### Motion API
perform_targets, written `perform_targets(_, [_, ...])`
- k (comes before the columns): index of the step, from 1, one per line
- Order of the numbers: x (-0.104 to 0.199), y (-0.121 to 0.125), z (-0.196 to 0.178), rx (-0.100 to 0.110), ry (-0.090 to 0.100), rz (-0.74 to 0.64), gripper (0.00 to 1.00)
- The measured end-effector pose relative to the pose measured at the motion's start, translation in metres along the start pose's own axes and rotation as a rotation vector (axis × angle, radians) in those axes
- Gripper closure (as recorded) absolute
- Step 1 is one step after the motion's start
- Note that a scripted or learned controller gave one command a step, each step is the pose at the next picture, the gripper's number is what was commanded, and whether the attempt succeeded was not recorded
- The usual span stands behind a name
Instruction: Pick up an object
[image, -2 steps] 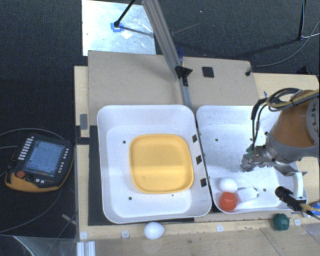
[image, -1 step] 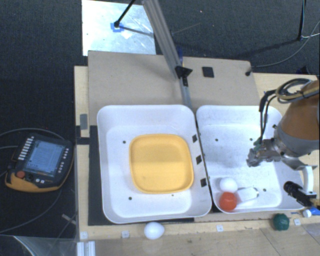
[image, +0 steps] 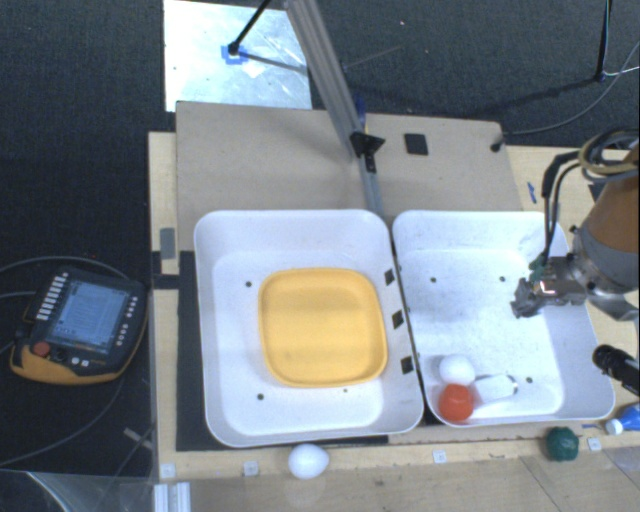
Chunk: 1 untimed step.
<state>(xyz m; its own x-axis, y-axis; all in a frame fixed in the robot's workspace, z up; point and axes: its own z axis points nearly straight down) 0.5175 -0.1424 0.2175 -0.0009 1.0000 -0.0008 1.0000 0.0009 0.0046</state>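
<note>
Grey two-finger gripper (image: 527, 300) is seen over right white bin (image: 480, 250), finger state can't be told; small red ball (image: 457, 401) lies toward bin's near-left corner, beside white balls (image: 458, 369).

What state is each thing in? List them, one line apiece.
Yellow plate: flat in the left bin.
Red ball: in the right bin's near corner, touching the white ball.
Gripper: over the right bin, holding nothing visible.
White egg: on the bench, outside the bins.

Grey arm (image: 612, 235) from the right, claw (image: 530, 298) low, tilted leftward
</note>
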Motion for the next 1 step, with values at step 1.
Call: perform_targets(1, [-0.0001, 0.0010, -0.0462, 0.001, 0.000, 0.000, 1.00])
